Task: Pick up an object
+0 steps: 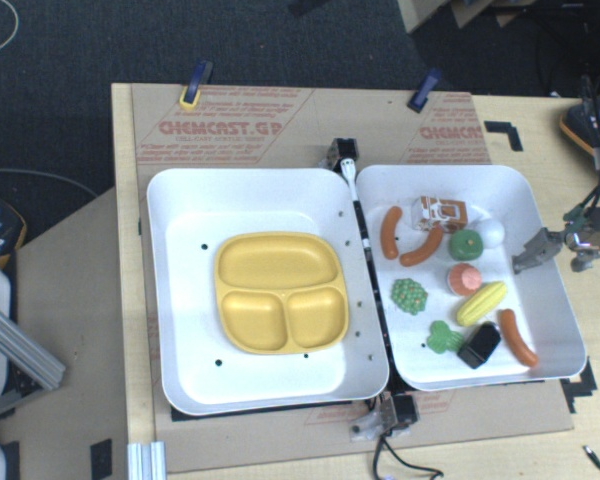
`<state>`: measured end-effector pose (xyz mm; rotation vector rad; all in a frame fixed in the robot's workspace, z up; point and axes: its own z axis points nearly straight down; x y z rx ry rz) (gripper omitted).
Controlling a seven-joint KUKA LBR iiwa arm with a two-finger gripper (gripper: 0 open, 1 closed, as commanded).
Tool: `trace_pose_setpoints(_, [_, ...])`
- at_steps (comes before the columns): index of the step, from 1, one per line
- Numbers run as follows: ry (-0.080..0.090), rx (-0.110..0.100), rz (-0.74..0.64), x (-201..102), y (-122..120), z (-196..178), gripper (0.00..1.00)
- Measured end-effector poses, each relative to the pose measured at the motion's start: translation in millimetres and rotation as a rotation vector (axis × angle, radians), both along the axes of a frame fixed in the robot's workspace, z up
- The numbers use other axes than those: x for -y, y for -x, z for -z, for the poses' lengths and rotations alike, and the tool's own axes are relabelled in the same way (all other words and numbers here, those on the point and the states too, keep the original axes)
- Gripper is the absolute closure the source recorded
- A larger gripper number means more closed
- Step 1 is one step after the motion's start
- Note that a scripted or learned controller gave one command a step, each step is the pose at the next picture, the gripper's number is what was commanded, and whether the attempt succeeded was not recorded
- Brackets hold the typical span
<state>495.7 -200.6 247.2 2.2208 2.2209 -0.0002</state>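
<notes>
Camera view looks down on a pale wooden surface (130, 268) that carries two shallow white bins side by side. In the left bin (175, 268) lies a yellow tray (280, 290) with three compartments, one long one at the far side and two smaller ones nearer the camera.

All the loose objects lie in the right bin (540, 218). At its far side sits a small brown-and-white packet (440, 211), and beside that a white ball (491, 233). Two red sausages lie close together: one upright sausage (389, 232) near the bin's left wall and a second sausage (422, 247) slanted, its end almost touching the green round fruit (466, 244). Below them are a knobbly green ball (409, 295), a pink piece (464, 278) and a yellow corn cob (481, 302), which are packed tightly. Nearest the camera, a green broccoli piece (442, 337) touches a black block (479, 345), and a third sausage (517, 336) lies just beside the block along the right wall.

At the right edge of the bin the grey jaws (536, 251) hang over the wall, apart from every object; the white ball and green fruit are the nearest. Whether the jaws are apart or together cannot be told. Nothing is seen between them. Two blue clamps (195, 81) grip the far edge of the surface.
</notes>
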Motion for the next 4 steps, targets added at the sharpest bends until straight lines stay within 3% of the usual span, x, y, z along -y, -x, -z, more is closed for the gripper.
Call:
trace_pose_setpoints(3, [-0.004, -0.006, 0.000, -16, 0, 161, 0.00])
trace_pose_setpoints(4, [0.000, 0.000, 0.001, -15, -1, 148, 1.00])
